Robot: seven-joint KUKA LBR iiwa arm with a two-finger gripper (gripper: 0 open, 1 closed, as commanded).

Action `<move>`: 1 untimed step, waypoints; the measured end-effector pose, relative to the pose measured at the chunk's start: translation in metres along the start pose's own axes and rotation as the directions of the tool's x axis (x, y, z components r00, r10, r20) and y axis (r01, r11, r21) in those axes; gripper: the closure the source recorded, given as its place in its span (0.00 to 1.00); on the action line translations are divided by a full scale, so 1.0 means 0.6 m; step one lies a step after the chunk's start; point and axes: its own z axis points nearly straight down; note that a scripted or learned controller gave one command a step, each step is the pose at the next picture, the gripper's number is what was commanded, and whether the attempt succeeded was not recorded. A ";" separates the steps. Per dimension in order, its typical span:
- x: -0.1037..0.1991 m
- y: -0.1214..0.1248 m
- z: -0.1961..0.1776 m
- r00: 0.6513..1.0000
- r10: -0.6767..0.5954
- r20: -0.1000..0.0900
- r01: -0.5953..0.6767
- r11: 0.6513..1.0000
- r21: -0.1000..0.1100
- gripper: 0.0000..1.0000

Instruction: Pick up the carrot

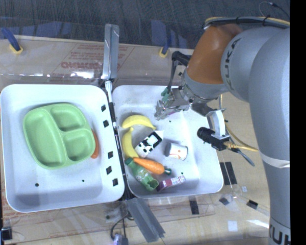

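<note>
Orange carrot [148, 164] lies near the right bin's [206, 180] front edge. Gripper [164, 107] hovers by the back edge, grip state unclear

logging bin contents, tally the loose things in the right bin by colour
yellow: 1, curved yellow banana
orange: 1, tapered orange carrot
green: 1, crumpled green bottle
black and white: 1, patterned box
white: 1, small white cup
total: 5

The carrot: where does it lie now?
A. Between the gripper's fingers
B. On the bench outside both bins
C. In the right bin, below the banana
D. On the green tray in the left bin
C: the carrot lies in the right bin, just below the banana, apart from the gripper.
</note>
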 end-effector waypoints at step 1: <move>-0.022 0.009 -0.151 0.997 -0.076 0.001 0.076 0.997 -0.005 1.00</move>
